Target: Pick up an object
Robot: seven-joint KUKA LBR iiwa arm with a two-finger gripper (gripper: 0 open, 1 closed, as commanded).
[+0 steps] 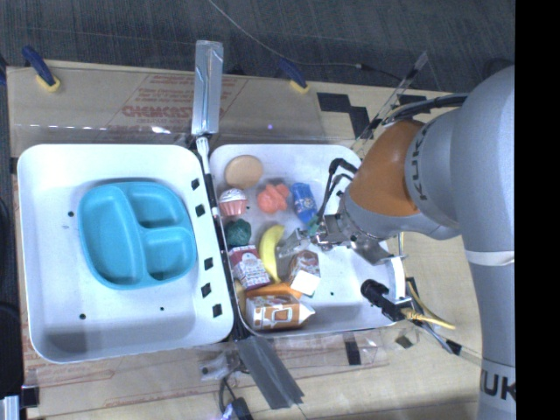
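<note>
The banana (270, 250) is the likeliest target: it lies in the right bin (343, 160), near the middle of the clutter, its long axis running roughly up and down the view with a slight tilt. My gripper (308, 239) sits low in that same bin, just to the banana's right, with the wrist reaching in from the right side. I cannot tell whether my gripper is spread or pressed together; the tips are lost against the clutter, and I see nothing clearly held. Judged from this, the coming move turns on a short shift leftward, with the close made across the banana's short width, not along its length. Crowding it: a white block (304, 282) and a brown packet (303, 262) below my gripper, a blue pack (303, 199) and an orange toy (272, 198) above, a green ball (237, 232) and a cupcake (233, 202) to the left, a carton (278, 312) at the near wall. The left bin (44, 261) holds a blue tray (138, 232), well apart.
</note>
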